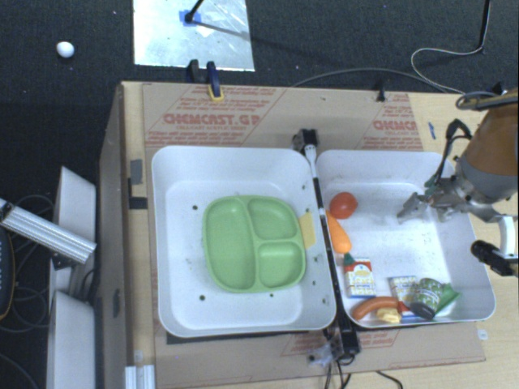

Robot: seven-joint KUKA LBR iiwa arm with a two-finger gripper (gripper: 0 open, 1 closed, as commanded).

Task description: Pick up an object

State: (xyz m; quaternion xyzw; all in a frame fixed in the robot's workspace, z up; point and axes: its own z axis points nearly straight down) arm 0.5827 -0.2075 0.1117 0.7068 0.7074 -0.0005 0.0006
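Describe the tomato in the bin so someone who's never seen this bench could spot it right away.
Look in the right bin, along its left wall beside the divider. The tomato is the round red thing nearest the top of that wall, just above the carrot. It is the one round thing there; the carrot is long and orange, and the carton below is boxy.

left bin point(174, 217): divided plate point(253, 243) | right bin point(454, 241): tomato point(344, 204), carrot point(338, 235), packets point(422, 295)

I am looking down on a robotics lab: a cardboard-topped surface point(276, 112) on dark carpet point(49, 120), two white bins point(243, 164) clamped side by side, loose cables point(454, 55), and aluminium framing point(49, 237).
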